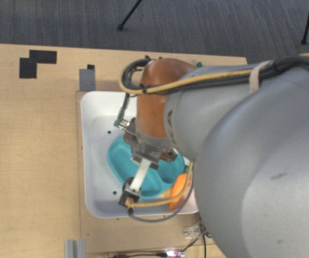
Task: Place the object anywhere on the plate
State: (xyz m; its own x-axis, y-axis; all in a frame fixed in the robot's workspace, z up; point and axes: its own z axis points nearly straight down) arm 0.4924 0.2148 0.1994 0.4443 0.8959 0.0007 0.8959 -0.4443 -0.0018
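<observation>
**A:** Where's the pincer [152, 156]?

**B:** Low over the teal plate [121, 160], inside the white bin [96, 138]. The wrist is straight above it, so the arm blocks the view. Can't tell if it's apart, together or clamped on anything.

**A:** Object?

**B:** Orange object [179, 187], carrot-like. It's just to the view's right of the pincer, a bit lower in frame, at the plate's edge. It looks separate from the pincer, but the arm hides part of it.

**A:** On the plate or off?

**B:** It overlaps the rim. Looks like it's leaning on the edge rather than lying flat mid-plate. Can't confirm.

**A:** Why is the pincer over mid-plate, then?

**B:** My guess is the centre is the drop target, since that gives the most margin from the rim. The bin wall is well to the view's left of the pincer, so clearance is fine.

**A:** Status?

**B:** Either a marginal placement or a miss. I'd check that it's resting on the plate before calling it done.
</observation>
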